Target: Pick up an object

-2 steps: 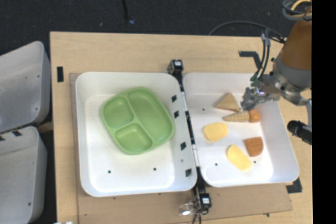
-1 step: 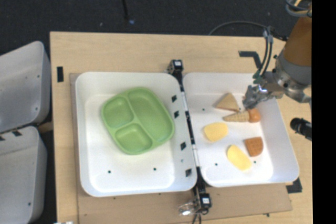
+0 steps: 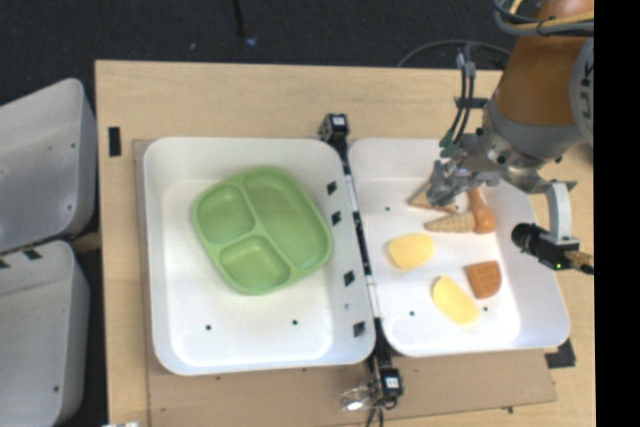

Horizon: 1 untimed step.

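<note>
1. The arm (image 3: 540, 85) reached down over the right bin's (image 3: 400, 325) far edge.
2. The gripper (image 3: 447, 187) sat low beside a tan cone (image 3: 450, 223); its grip couldn't be told.

Toy foods are crowding the right bin (image 3: 535, 320); the green divided plate (image 3: 262, 228) is leaving open floor around it.

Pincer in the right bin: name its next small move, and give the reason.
Probably a short descent onto the cone-shaped piece. The pincer hangs right over that cluster at the bin's far side, and nothing is visibly held yet.
</note>
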Each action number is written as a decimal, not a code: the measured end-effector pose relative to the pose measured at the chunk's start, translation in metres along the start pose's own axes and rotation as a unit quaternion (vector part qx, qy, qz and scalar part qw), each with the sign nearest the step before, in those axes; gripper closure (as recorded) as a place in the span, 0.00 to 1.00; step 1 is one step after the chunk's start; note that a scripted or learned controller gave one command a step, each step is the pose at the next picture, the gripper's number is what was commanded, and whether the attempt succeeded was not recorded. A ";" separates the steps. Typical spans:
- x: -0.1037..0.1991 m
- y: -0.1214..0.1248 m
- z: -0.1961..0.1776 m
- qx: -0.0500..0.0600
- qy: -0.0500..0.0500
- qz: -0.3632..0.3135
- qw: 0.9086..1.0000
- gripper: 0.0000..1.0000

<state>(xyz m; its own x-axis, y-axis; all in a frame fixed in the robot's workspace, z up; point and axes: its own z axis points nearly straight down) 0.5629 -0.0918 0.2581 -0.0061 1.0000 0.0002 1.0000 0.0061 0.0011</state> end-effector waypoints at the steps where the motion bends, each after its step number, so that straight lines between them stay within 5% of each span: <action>1: 0.047 0.012 -0.006 0.000 0.000 -0.001 1.000 1.00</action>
<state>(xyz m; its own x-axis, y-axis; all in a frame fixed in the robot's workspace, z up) 0.5742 -0.0446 0.2639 -0.0074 1.0000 0.0009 1.0000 0.0074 0.0014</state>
